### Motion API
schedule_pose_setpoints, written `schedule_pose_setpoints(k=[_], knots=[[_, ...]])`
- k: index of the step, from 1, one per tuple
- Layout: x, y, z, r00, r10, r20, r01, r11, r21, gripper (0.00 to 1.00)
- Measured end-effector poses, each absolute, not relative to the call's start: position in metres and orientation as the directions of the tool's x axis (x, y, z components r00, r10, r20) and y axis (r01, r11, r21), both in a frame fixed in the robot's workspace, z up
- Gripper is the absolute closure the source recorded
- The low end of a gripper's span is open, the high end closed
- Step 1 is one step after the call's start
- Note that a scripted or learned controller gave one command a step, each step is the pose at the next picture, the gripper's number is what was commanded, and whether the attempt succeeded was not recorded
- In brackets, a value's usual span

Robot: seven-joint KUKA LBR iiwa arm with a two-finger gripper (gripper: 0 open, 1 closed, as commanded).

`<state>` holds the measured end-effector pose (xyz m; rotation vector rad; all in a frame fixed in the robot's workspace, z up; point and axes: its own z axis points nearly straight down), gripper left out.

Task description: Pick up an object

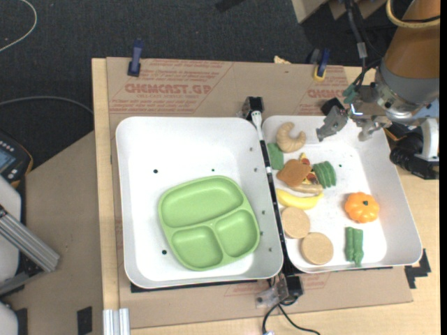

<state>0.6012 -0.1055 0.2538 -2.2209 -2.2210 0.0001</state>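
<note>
I see two white bins side by side on the counter. The left bin (140, 152) holds a green divided plate (208, 220) with three sections, lying toward its near side. The right bin (391, 187) carries the pickable things: a tan curled pastry (290, 138) at its far left corner, a dark green piece (275, 157) against the left wall just near of it, a brown and red toy (295, 174) with a ridged green vegetable (325, 174) just to its right, a banana (299, 199) touching the near edge of the brown toy, two round tan biscuits (295, 222) (317, 248) near of that, an orange pumpkin (362, 207) to the right, and a green bean pod (354, 245) near of the pumpkin. The gripper (349, 123) hangs over the far right part of this bin, its two fingers (331, 124) spread apart with nothing between them, well apart from the pumpkin and a little right of the pastry. The arm's upper part is cut off at the top right. What exactly the brown and red toy is, I cannot make out. Two blue clamps (135, 58) (321, 65) sit on the far edge of the brown board (209, 89) under the bins.
</note>
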Motion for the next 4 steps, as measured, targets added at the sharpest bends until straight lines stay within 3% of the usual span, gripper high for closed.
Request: schedule_pose_setpoints(k=[1,2,3,4], knots=[[0.552,-0.032,0.18,-0.006,1.0,0.005,1.0,0.006,-0.011,0.0],[0.476,-0.015,0.215,0.0,1.0,0.003,1.0,0.0,-0.005,0.0],[0.48,-0.016,0.224,0.001,1.0,0.001,1.0,-0.001,0.0,1.0],[0.478,0.053,0.182,-0.007,1.0,0.003,1.0,0.007,-0.007,1.0]])
